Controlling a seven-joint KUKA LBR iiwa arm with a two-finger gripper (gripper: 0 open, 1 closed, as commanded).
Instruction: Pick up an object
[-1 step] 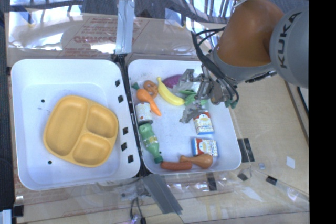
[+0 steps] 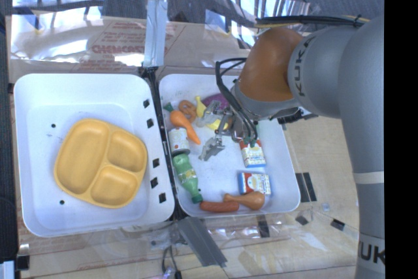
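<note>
My gripper [image 2: 218, 138] hangs over the middle of the right bin [image 2: 282, 160], below the orange-banded wrist. Its grey fingers [image 2: 210, 149] stand apart, open, with nothing between them. They are just above the bin floor. To their left lie an orange carrot [image 2: 184, 123] and a small can [image 2: 177, 139]. A green bottle [image 2: 187, 176] lies lower left. A small carton [image 2: 253, 155] sits right beside the gripper. A yellow piece [image 2: 200, 104] and a purple piece [image 2: 213, 100] lie partly under the wrist.
A second carton [image 2: 257, 181], a drumstick [image 2: 248, 200] and a red sausage [image 2: 219, 207] lie along the right bin's near edge. The left bin [image 2: 32, 108] holds a yellow divided plate [image 2: 99, 161]. Black clips line the wall between the bins.
</note>
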